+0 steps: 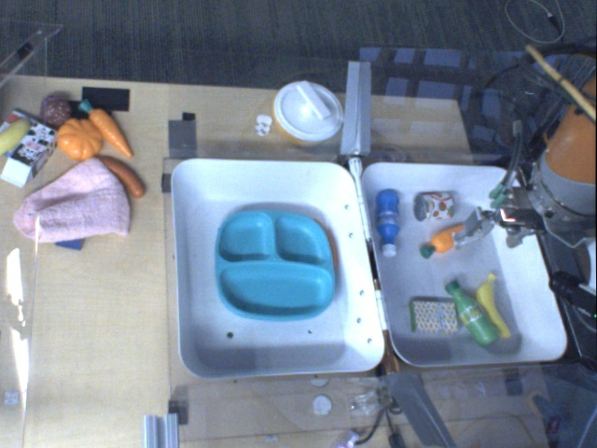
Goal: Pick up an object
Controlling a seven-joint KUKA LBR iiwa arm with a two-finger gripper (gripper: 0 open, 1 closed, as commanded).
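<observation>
Camera view: I see the gripper (478, 224) low in the right bin (546, 343), just beside the small orange carrot (441, 241). I can't tell its state. Nothing lifted yet; I judge this the approach step. Next calls for closing squarely on the carrot, clear of the blue bottle (387, 215).

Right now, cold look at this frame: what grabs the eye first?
The bright blue divided tray fills the middle of the left bin. The right bin holds the small clutter: a blue bottle, a toy carrot, and a green bottle beside a banana. The gripper reaches in from the right, next to the carrot.
</observation>
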